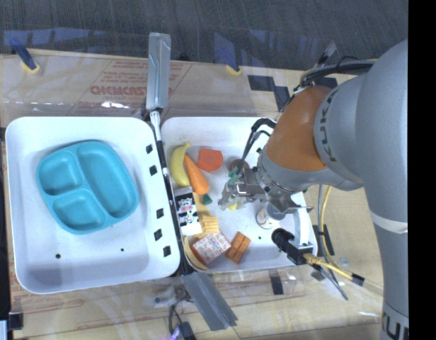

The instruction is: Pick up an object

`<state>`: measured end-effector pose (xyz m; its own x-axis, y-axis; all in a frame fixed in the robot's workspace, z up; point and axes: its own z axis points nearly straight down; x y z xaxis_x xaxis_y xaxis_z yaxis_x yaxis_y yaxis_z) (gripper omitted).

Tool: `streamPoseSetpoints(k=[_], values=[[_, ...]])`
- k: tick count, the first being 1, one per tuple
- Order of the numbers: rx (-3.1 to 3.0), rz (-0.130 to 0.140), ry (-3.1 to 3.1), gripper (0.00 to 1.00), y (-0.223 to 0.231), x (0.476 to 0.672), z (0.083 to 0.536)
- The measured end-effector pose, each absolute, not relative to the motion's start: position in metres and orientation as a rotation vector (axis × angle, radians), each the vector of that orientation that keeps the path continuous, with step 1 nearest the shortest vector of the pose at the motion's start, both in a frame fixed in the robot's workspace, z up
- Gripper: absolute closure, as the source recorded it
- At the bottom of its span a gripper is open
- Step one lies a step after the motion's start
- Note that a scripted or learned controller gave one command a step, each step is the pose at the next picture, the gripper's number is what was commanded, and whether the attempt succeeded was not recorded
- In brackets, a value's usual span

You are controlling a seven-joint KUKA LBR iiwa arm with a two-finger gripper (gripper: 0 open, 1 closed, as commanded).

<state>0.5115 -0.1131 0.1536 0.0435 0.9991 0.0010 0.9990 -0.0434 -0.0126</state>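
Observation:
My gripper point(236, 188) reaches from the right into the middle of the right bin point(225, 127), low over the bin floor. A small yellow-green piece shows at its fingertips point(231, 202); I cannot tell whether it is gripped. To the gripper's left lie a carrot point(196, 176), a yellow banana point(178, 164) and an orange-red block point(210, 159). Toward the bin's front are a patterned box point(211, 247), an orange waffle-like piece point(238, 246), a yellow cracker point(209, 224) and a small black-and-white carton point(186, 205).
The left bin point(34, 261) holds a blue three-compartment plate point(87, 185). A metal divider point(158, 76) stands between the bins at the back. The arm's grey body and orange band cover the right bin's right side.

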Motion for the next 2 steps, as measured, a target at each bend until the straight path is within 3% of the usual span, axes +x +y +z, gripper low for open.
streamPoseSetpoints(k=[1, 2], values=[[-2.417, -0.001, -2.005, 1.00, -0.050, 0.551, 0.240], [-2.361, 0.008, -2.065, 1.00, -0.024, 0.543, 0.248]])
